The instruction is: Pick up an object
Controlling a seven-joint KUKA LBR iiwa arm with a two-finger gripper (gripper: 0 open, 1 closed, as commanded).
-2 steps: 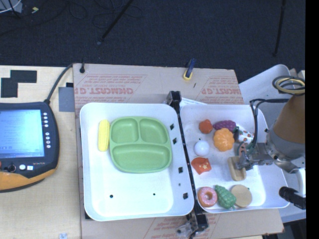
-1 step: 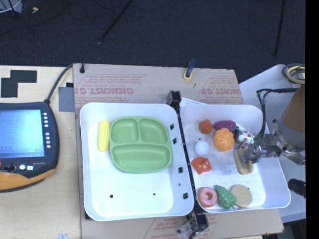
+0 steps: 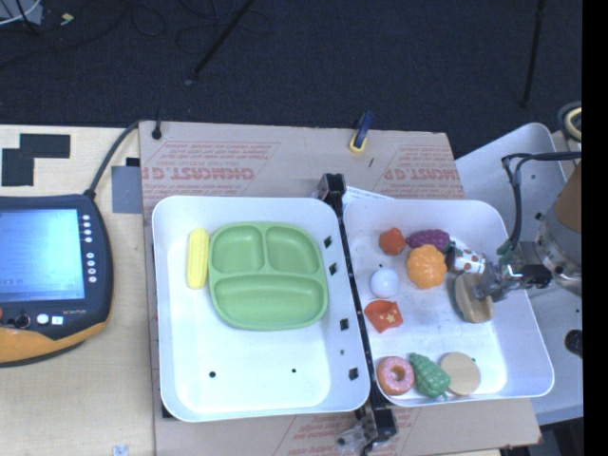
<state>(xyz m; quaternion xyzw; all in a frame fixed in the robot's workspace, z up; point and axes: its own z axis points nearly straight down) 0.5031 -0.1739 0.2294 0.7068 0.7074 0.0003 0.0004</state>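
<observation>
The gripper [image 3: 483,283] is hovering in the right bin [image 3: 513,231], touching a tan slice [image 3: 472,304]. Whether its jaws are apart, I cannot tell. An orange [image 3: 427,266] is lying just left.

Red upside-down print on cardboard sheet [image 3: 285,164] — too blurred to read

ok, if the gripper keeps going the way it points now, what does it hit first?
The gripper points leftward across the right white bin. First in line looks like the round orange fruit, though the tan wooden piece sits right by it; depth is unclear.
</observation>
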